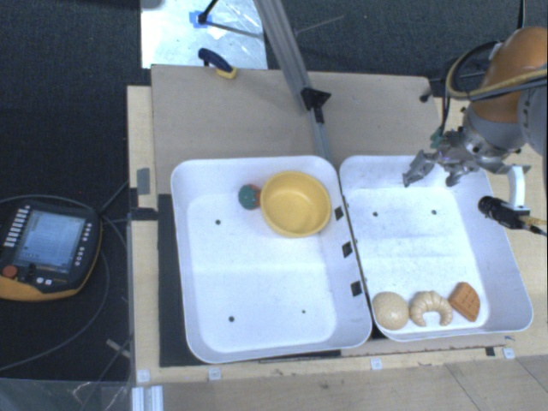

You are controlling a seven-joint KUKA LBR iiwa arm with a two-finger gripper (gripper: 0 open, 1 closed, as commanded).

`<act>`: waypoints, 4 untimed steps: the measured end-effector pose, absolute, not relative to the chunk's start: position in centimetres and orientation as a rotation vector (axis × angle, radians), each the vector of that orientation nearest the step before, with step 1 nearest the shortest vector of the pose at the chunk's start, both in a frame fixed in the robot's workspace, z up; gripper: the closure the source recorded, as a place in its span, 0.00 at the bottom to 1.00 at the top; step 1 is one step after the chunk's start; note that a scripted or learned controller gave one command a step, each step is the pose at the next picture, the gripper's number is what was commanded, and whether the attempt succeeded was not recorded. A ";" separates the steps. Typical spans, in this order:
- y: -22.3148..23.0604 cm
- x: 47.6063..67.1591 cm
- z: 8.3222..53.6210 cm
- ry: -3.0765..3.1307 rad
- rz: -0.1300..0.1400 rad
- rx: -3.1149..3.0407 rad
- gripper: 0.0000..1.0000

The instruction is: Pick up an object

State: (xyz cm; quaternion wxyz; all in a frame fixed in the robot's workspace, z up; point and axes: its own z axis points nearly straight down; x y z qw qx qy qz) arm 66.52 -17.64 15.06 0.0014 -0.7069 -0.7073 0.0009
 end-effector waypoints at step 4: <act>-18.8 66.5 27.3 -2.224 -0.002 -2.222 1.00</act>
